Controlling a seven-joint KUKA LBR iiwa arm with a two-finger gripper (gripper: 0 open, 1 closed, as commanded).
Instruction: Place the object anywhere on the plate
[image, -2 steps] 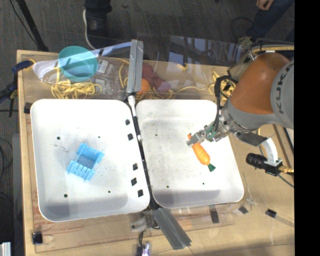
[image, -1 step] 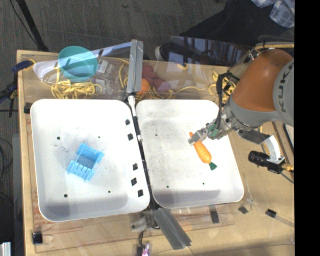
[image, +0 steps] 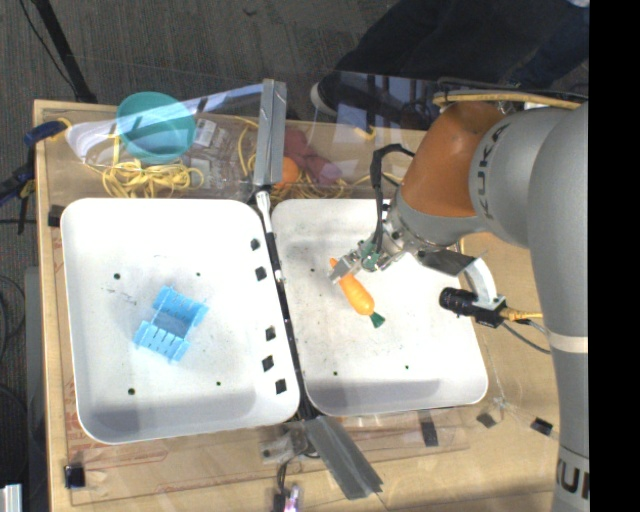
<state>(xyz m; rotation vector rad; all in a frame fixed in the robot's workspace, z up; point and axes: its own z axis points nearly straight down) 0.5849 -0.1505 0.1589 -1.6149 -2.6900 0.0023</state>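
An orange toy carrot (image: 358, 294) with a green tip is in the right bin (image: 440, 370), slanting from upper left down to lower right. My gripper (image: 354, 264) comes in from the right and sits over the carrot's upper end. Orange shows on both sides of the fingers, so they look shut on the carrot. A light blue ridged plate-like piece (image: 170, 323) lies flat in the left bin (image: 110, 400), left of its middle, far from the gripper.
A raised divider with black clips (image: 272, 320) separates the two bins. Behind the bins lie a teal cup (image: 155, 122), yellow cord (image: 145, 178) and clear plastic packaging (image: 215, 140). The arm's grey and orange body (image: 470, 170) hangs over the right bin's back right corner.
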